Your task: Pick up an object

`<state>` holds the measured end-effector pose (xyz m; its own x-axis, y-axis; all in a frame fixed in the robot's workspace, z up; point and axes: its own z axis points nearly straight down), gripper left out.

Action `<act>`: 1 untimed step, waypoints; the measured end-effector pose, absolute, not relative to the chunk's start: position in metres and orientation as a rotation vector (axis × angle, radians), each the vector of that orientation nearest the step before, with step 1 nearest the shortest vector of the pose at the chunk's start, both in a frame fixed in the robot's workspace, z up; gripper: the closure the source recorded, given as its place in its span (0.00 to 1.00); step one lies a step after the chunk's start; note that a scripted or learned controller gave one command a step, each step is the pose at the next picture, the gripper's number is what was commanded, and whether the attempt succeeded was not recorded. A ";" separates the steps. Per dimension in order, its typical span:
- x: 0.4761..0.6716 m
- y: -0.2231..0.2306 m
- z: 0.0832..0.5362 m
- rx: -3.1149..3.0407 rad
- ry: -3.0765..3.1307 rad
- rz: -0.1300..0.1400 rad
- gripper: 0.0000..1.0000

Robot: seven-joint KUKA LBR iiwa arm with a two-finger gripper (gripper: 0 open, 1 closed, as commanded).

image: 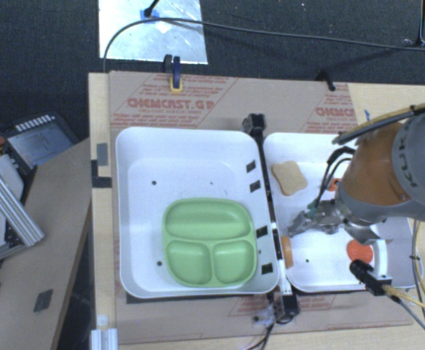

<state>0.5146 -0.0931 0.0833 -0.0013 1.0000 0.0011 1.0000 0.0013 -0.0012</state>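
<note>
Dark carpeted floor (37,49) lay behind a bench (66,195) topped with printed cardboard sheet (219,100); a shiny metal plate (154,20) sat on the floor at 12 o'clock, with black cables (307,39) running across it. A yellow clamp (174,75) gripped the cardboard's far edge. At 9 o'clock a dark box-like device (33,141) and an aluminium rail (8,203) were cut off by the frame edge.

Two white bins sat side by side. Left bin (135,159) held a green three-compartment tray (208,239) toward 6 o'clock of that bin. Right bin (314,275) was largely hidden by the arm (394,170); its 3 o'clock side could not be seen. In it, a tan bread-like piece (289,176) lay at 11 o'clock, apart from the gripper. A small orange object (287,252) rested against the bin's left wall at 8 o'clock, partly hidden by the divider. Another orange-red object (359,251) showed at 5 o'clock, mostly covered by the wrist; hard to identify.

The arm came in from 3 o'clock, orange band facing up, wrist bent down, the gripper (299,224) pointing toward 9 o'clock low over the right bin's middle. Its tip was blurred and small; could not tell how wide it stood or whether anything was in it.
</note>
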 end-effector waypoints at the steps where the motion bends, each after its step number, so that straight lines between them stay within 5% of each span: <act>1: 0.516 -0.093 0.095 -2.221 -2.224 -0.003 1.00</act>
<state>0.5157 -0.0935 0.0952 -0.0013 1.0000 0.0004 1.0000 0.0013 0.0022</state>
